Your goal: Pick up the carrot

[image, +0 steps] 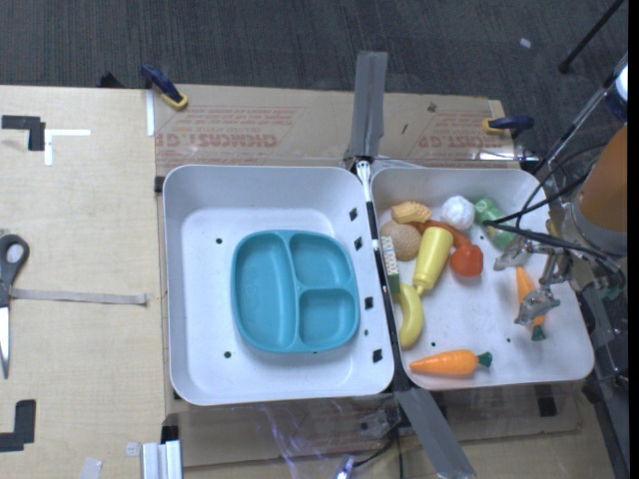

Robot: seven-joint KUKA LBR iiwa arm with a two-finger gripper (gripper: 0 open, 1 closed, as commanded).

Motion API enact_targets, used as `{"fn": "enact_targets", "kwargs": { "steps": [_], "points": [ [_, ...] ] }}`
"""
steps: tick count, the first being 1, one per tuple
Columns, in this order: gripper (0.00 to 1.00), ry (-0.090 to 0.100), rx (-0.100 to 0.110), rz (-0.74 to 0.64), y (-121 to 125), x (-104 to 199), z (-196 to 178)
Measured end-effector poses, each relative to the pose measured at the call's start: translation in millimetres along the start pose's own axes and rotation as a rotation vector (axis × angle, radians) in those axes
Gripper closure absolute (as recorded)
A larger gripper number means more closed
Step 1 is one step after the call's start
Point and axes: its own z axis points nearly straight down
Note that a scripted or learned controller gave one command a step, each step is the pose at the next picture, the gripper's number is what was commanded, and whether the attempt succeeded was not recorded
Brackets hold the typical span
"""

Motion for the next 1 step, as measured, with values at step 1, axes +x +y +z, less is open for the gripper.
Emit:
{"fn": "enact_targets", "kwargs": {
  "steps": [1],
  "points": [
    [0.0, 0.01, -0.003, 0.131, 8.5, 29.1, 20.2]
  ]
}}
